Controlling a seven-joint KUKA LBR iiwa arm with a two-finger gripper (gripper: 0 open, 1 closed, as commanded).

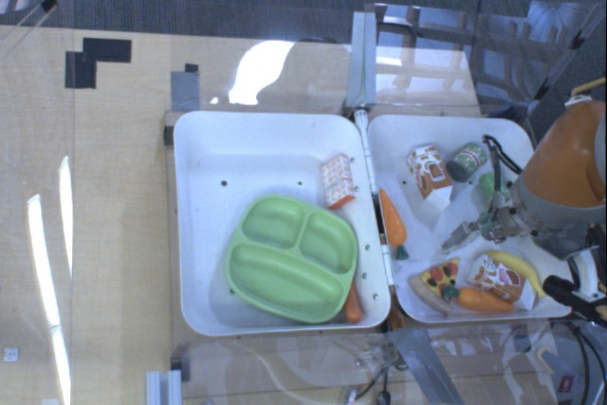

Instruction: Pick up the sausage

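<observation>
At the lower right edge of the green plate (292, 258), squeezed btw. its rim and the wall of the left bin (204, 204), lies a short reddish-brown piece that is prob. the sausage (353, 303). Part of it seems tucked under the plate rim, so only a narrow strip shows.

Well to the right of the plate, over the right bin (517, 133), hangs the gripper (465, 235). Nothing is seen held in it, but whether the claw is wide or narrow cannot be told; the metal parts are too small and blurred.

Several risks follow from this, as judgement only:
- Wrong object. Far right of the plate, near the front wall, lies an orange oblong piece (484, 301) that looks similar, and it is much closer to the gripper than the sausage. A carrot (392, 221) just right of the plate, on the divider btw. the bins, has also approx. the same colour.
- No room. W/ the plate on one side and the wall on the other, the claw may land on the plate rim or the wall and close on nothing.
- Plate disturbed. A push on the rim could tip or slide the plate over the sausage.
- Clutter. The pizza slice (436, 280) and banana (517, 266), right of the plate, could be dragged when the arm moves.
</observation>
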